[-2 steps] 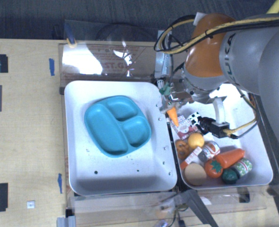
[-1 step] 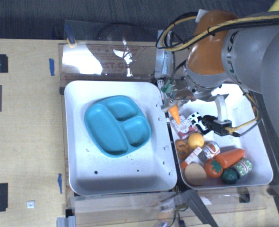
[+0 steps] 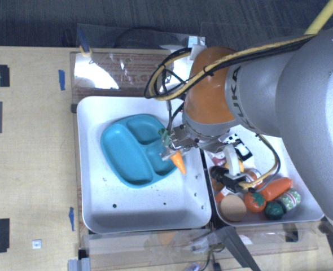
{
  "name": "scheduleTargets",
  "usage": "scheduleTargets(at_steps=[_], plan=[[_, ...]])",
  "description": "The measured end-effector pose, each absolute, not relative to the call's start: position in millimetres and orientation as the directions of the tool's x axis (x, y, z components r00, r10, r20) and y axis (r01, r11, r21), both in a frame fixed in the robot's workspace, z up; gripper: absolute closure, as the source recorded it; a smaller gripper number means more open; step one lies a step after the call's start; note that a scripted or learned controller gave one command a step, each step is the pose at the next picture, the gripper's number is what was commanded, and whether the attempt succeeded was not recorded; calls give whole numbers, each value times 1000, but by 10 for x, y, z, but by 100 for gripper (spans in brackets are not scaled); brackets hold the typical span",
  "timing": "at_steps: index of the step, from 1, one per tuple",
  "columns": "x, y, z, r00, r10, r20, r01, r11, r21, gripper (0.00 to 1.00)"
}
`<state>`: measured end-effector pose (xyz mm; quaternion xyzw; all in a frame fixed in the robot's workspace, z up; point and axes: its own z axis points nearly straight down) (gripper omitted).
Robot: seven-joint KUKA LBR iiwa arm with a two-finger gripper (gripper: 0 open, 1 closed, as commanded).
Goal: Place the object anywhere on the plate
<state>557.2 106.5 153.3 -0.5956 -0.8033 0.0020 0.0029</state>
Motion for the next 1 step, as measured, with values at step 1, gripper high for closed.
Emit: scheduleTargets(at_steps=[1], plan=[[5581, 1050, 1544, -288, 958, 1, 958, 288, -4, 0]])
